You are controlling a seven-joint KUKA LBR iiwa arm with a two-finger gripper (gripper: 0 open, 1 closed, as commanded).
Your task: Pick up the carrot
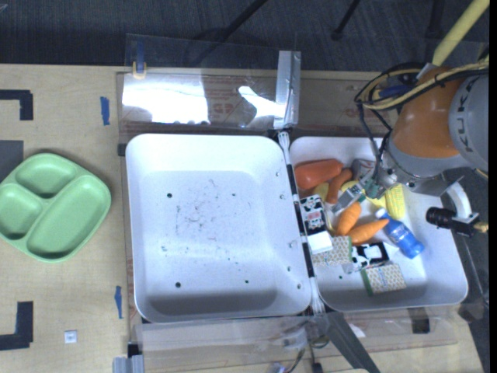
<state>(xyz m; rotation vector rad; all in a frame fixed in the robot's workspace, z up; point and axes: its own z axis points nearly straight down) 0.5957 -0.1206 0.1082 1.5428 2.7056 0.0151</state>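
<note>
Right bin [446, 282] holds the carrot [347, 217] beneath the jaws [373, 186], their spread unclear.

A green divided plate [53, 206] sits left of the bins – corn cob [395, 200], blue bottle [404, 238] at right.

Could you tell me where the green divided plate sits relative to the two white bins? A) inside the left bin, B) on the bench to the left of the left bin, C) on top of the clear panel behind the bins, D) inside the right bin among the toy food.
B: the green divided plate rests on the wooden bench, apart from and left of the left bin.
</note>
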